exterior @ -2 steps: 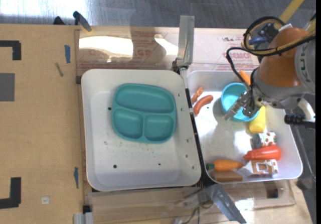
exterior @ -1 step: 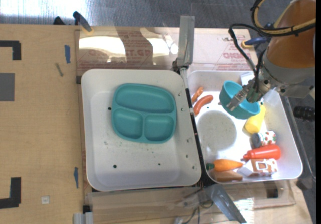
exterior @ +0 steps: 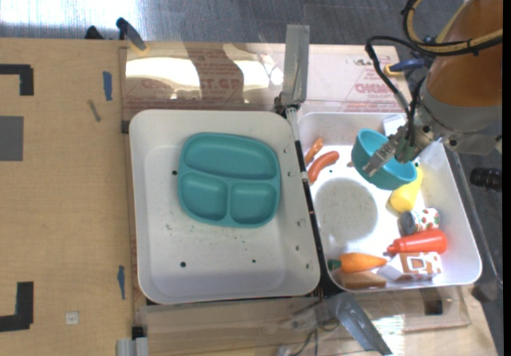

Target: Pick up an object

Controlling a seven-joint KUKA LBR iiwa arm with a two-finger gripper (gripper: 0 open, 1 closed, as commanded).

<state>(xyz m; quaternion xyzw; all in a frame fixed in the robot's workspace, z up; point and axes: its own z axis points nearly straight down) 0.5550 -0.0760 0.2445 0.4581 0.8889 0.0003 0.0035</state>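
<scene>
Gripper [exterior: 389,152] reaching in from the right hangs low over the right bin [exterior: 467,211], one finger inside a tilted teal bowl [exterior: 383,163] and one outside, apparently clamped on its rim, likely because a thin wall suits a pinch.

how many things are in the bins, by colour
teal: 2, tray and bowl
orange: 2, carrot and hot dog
yellow: 1, lemon
red: 1, bottle
total: 6, not counting small items I can't make out
</scene>
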